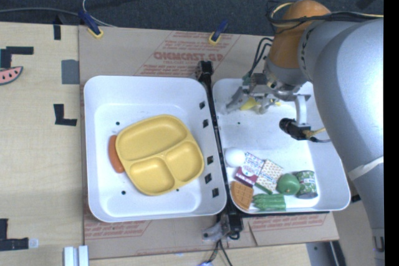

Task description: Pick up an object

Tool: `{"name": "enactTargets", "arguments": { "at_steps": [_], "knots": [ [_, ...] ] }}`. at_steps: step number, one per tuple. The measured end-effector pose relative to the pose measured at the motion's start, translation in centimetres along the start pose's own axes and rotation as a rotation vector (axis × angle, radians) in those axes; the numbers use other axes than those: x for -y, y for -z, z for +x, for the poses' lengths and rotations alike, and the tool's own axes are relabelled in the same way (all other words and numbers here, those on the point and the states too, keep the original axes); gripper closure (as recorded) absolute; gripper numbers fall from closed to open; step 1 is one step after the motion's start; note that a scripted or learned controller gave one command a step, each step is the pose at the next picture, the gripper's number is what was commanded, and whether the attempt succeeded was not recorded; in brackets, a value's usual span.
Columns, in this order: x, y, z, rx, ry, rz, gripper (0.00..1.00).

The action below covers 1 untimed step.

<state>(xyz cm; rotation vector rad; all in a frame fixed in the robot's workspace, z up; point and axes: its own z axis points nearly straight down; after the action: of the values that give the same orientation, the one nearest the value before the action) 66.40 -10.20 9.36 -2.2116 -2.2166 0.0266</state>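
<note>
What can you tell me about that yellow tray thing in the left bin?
The yellow tray looks like smooth moulded plastic, with rounded corners and three shallow compartments: one long one and two smaller ones. It lies flat, open side up, turned at a slant in the left bin. It partly covers an orange object that pokes out from under its left edge.

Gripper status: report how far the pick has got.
Done: the gripper has reached the right bin's far end. In hand: a yellow item beside its fingers, grasp unconfirmed. Left: lifting; the green pepper, white ball and packets lie untouched.
</note>
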Motion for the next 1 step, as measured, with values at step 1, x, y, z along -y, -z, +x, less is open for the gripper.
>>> {"name": "enactTargets", "arguments": {
  "at_steps": [1],
  "knots": [
    [0.04,0.95,0.0,0.001,0.001,0.001,1.0]
  ]
}}
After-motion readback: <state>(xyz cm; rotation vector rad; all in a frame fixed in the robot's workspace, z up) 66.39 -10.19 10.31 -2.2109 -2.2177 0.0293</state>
